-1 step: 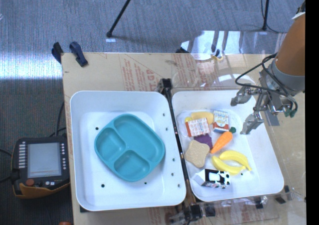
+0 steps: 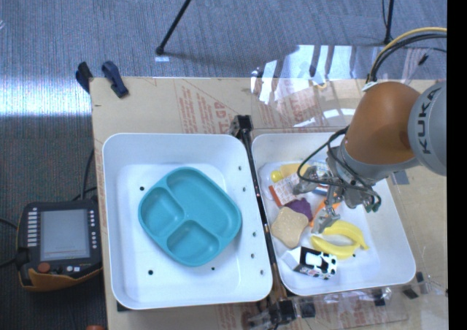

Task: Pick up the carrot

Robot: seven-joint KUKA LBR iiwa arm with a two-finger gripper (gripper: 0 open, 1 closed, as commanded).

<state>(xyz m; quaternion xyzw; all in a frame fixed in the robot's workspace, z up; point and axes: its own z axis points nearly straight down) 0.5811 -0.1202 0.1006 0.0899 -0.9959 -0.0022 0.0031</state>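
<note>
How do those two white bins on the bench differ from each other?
The left white bin holds one thing, a turquoise divided plate lying flat in the middle; the right white bin holds a jumble of small toy foods, among them a yellow banana and a tan bread slice. The arm's gripper reaches down into the right bin, not the left. Both are shallow, white and sit side by side.

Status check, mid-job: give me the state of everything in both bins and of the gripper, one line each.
gripper: low over the right bin, at the carrot.
carrot: lying in the right bin, partly hidden.
banana: lying flat, right bin.
bread slice: lying flat.
blue plate: upright, in the left bin.
right bin: holding the food items.
</note>
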